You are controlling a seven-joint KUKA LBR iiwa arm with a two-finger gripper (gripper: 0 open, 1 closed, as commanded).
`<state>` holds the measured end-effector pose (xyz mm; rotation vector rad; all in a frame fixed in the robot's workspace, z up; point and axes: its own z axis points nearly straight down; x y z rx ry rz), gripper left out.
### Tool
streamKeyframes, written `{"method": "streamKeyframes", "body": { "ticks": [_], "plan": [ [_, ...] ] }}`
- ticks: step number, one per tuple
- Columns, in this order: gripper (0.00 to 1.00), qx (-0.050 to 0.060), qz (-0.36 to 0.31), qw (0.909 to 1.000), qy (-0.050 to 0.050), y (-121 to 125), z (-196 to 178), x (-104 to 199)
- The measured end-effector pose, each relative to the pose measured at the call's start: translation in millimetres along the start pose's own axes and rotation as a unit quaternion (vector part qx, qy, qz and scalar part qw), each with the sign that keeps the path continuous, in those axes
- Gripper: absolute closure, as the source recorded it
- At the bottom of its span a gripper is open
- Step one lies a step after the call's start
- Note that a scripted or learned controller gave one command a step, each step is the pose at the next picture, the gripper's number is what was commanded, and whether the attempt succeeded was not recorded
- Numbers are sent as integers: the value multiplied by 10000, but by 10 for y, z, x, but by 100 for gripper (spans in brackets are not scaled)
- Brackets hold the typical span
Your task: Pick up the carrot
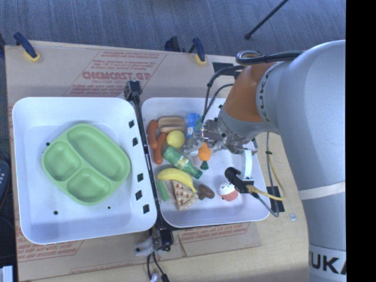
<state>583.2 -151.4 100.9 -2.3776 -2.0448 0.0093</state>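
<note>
Camera view from above shows the arm (294,104) reaching in from the right over the right bin (258,213), its gripper (207,141) low among the toy food near the middle of that bin. A small orange carrot (204,153) with a green stub at its lower end sits directly under the gripper tip, touching or nearly touching it. Whether the gripper is open, closed, or already around the carrot cannot be told from here, because the wrist hides the tip.

Crowding is the main risk. A green bottle (181,160) lies just beside the carrot on the left, a lemon (175,138) sits near it above, and a blue item (192,122) stands just beside the gripper. If the gripper comes down slightly off, it could nudge the bottle or clamp on the wrong piece. The carrot looks small and rounded, so a grip near its end would likely squeeze it out sideways. Two longer orange-red pieces (154,140), perhaps sausages, lie at the bin's left edge and could be mistaken for the target.

Lower in the bin are a banana (175,176), a pizza slice (183,194) and a cupcake (228,191); these sit apart from the gripper. The left bin (35,216) holds a green divided plate (86,163) and is well away from the action. Both bins rest on the counter (70,69).
</note>
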Motion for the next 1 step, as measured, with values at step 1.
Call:
{"method": "streamKeyframes", "body": {
  "ticks": [1],
  "plan": [
    [100,-15,2264,9740,13,-14,-1173,715]
  ]
}}
